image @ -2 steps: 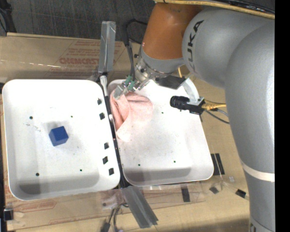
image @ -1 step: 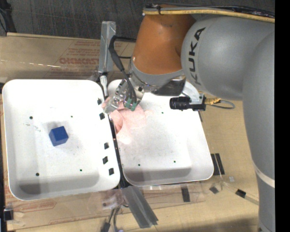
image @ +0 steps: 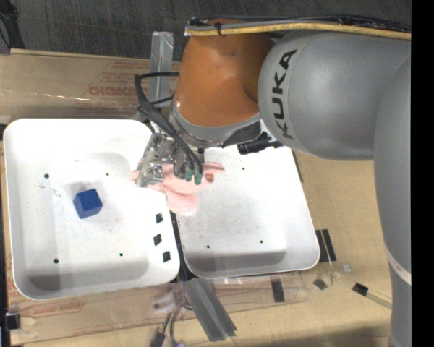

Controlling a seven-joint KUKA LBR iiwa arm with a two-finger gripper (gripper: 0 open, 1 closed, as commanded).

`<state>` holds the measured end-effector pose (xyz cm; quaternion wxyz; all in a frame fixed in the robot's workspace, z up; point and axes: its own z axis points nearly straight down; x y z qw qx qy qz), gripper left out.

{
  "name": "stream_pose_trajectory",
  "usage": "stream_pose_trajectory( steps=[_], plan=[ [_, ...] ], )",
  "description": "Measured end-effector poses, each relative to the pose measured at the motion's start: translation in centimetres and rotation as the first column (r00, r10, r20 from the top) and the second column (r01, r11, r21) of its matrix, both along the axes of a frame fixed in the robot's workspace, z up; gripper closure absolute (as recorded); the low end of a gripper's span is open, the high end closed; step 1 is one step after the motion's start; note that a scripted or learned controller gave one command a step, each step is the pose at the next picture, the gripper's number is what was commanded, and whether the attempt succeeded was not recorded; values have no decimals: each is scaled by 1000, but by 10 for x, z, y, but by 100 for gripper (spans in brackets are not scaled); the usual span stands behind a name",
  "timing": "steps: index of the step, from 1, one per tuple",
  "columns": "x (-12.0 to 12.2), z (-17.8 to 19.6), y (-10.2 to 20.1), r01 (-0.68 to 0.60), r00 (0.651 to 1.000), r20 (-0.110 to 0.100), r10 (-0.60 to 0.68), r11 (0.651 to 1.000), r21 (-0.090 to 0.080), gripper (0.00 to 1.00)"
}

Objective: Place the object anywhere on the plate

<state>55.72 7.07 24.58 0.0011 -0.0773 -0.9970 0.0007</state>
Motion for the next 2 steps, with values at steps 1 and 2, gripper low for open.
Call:
stream_pose_trajectory(
  steps=[1,2],
  plan=[
    [-41,0,35,-156,988,1,156,988,1,100],
    [-71,-12,75,-159,987,1,159,987,0,100]
  ],
)
